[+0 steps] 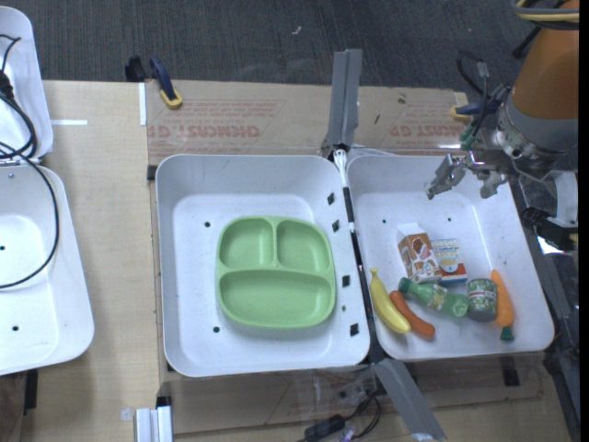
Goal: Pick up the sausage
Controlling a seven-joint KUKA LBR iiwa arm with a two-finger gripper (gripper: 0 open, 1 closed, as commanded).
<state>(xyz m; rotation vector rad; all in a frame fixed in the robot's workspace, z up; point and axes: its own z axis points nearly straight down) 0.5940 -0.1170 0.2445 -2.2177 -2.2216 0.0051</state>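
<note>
lying diagonally, sausage (416, 319) points toward lower-right.

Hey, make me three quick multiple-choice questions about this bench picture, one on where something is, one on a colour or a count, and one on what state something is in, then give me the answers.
1. Where does the sausage lie?
A. on the green plate
B. in the right bin, beside the banana
C. on the bench outside the bins

2. How many compartments has the green plate?
A. three
B. two
C. five

3. What is the state of the gripper?
A. shut on the sausage
B. resting on the plate
C. above the right bin's far edge, with nothing between its fingers

Answers:
1 B: the sausage lies against the banana near the front of the right bin.
2 A: two small sections sit above one wide one.
3 C: it hangs apart from the food items.
</note>
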